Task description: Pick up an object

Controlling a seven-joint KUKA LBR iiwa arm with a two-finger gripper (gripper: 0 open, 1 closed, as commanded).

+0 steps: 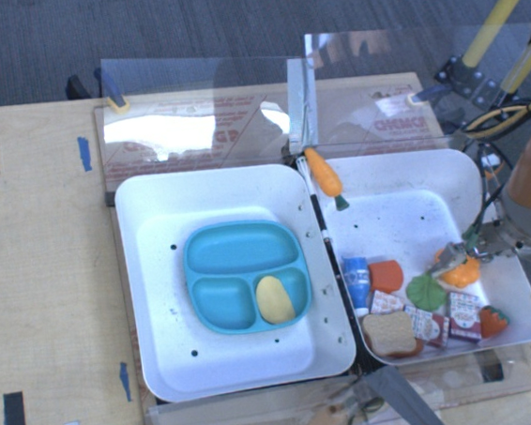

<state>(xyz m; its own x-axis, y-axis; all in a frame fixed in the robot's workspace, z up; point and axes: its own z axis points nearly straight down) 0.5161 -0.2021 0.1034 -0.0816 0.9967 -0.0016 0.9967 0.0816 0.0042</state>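
Toy food heaped toward the right bin's [402, 169] near corner: bread slice [390, 333], blue can [356, 280], orange piece [463, 274], probably candidates for picking. Toy carrot [324, 174] straddling the divider (awkward). Yellow potato-like piece [275, 299] in blue tray [237, 252].

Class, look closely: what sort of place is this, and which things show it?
Probably a robot test bench: two white bins on a taped board, toy food such as a carrot, and a blue divided tray.
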